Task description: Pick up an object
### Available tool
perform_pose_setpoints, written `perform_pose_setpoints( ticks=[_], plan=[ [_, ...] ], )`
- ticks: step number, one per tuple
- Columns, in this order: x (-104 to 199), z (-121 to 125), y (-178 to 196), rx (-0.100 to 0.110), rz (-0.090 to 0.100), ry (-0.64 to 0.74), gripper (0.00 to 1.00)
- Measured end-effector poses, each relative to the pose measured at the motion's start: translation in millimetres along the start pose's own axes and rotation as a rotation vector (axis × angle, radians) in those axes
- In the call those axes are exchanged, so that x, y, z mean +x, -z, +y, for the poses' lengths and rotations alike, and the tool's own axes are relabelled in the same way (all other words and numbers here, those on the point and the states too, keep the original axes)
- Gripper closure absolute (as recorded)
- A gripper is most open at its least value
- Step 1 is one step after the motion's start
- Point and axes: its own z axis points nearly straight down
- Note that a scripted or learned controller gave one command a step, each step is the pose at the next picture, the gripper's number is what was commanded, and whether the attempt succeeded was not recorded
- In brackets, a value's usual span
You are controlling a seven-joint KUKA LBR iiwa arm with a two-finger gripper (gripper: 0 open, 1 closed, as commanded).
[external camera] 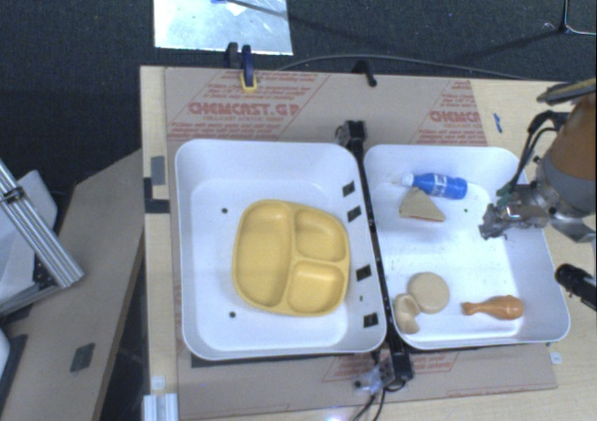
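Hovering at the right edge of the right bin, the gripper points left toward the bin's middle. Finger opening cannot be told from this view; nothing is visibly between the fingers.

Candidate objects, all in the right bin: blue bottle up and to the left, long axis roughly left-right; tan wedge just below it; round disc and small shell-like piece at the lower left, touching; drumstick below the gripper, long axis left-right.

Judgement: drumstick and wedge are nearest. Drumstick calls for a move toward the bin's near edge, fingers across its narrow shaft. Yellow tray sits in the left bin, well apart.
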Motion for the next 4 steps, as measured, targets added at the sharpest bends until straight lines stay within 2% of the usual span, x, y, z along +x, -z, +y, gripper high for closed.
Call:
perform_pose_setpoints(
  ticks=[1, 2, 4],
  plan=[
    [0, 2, 44, 0.000, 0.000, 0.000, 1.00],
    [55, 3, 52, 0.003, 0.003, 0.006, 1.00],
    [182, 19, 45, 0.004, 0.004, 0.007, 1.00]
  ],
)
